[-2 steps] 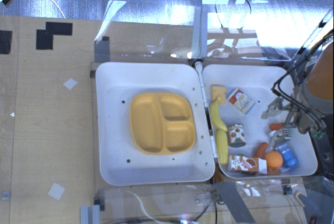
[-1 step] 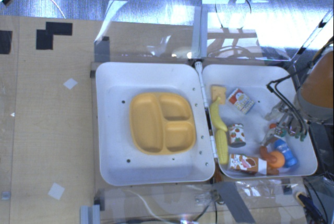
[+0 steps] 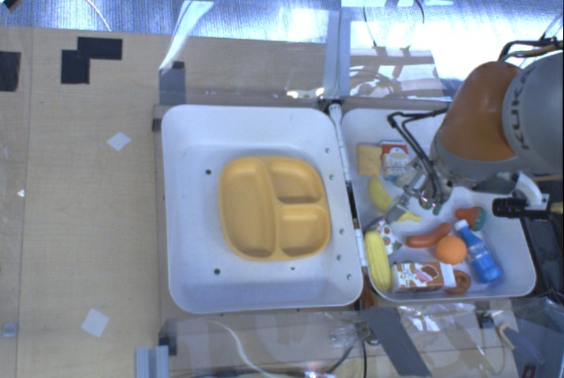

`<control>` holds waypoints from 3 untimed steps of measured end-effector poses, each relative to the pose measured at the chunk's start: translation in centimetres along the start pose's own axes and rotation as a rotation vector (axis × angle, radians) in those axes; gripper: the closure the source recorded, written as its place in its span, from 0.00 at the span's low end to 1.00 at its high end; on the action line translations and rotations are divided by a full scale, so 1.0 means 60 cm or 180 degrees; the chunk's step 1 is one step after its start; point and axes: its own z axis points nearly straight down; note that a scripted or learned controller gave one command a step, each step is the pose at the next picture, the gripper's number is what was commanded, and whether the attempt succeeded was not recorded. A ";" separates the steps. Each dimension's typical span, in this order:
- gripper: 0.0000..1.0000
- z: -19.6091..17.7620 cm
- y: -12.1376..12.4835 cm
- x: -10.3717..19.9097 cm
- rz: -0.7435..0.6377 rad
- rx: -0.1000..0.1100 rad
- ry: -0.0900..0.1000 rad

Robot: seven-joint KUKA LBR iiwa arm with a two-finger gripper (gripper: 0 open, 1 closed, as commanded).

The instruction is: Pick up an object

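Observation:
My gripper [image 3: 423,194] hangs low over the middle of the right bin [image 3: 525,277], below the grey wrist and its orange band. A yellow banana [image 3: 384,196] lies just to its left, with one end reaching under the gripper. In front of it lie a red sausage [image 3: 428,235] and an orange [image 3: 451,250]. A corn cob [image 3: 377,257] rests by the bin's left wall. A juice carton [image 3: 419,277] lies along the front wall and a blue bottle [image 3: 481,255] at the right. A snack box [image 3: 389,159] sits behind the gripper.
The left bin [image 3: 194,279] holds a yellow divided plate [image 3: 274,207]. A small red and green piece [image 3: 471,215] lies right of the gripper. Black cables [image 3: 414,138] run from the wrist across the back of the right bin.

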 end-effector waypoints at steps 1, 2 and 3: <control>1.00 -0.024 0.000 -0.007 -0.0009 -0.0010 -0.0045; 1.00 -0.228 -0.067 -0.070 -0.0275 0.0013 -0.0026; 1.00 -0.240 -0.061 -0.068 -0.0302 0.0009 -0.0019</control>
